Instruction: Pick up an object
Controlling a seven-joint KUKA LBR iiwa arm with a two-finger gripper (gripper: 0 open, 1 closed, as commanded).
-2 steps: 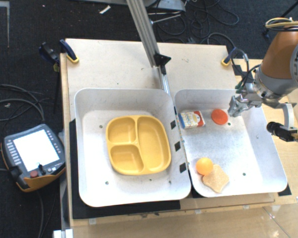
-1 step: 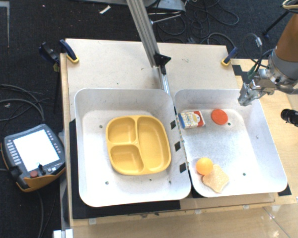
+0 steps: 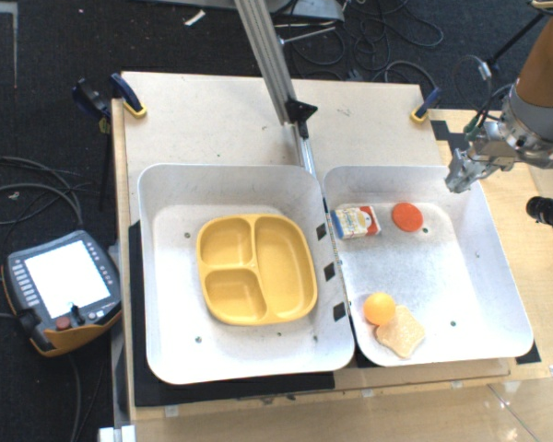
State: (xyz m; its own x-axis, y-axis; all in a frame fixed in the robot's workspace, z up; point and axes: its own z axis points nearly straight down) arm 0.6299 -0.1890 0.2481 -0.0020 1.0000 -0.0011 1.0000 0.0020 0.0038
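the right bin (image 3: 479, 274) holds the targets: a carton (image 3: 356, 221), a cracker (image 3: 402, 332), a red disc (image 3: 406, 216), an orange ball (image 3: 379, 308). the gripper (image 3: 462, 179) hangs at the bin's upper right corner, carrying nothing; finger spacing cannot be told. the isolated disc is judged best approached from straight above.

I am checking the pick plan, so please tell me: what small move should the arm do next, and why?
Probably move the gripper left and down toward the red disc. The gripper hangs at the right bin's far right edge, and that disc lies nearest, apart from the small carton.
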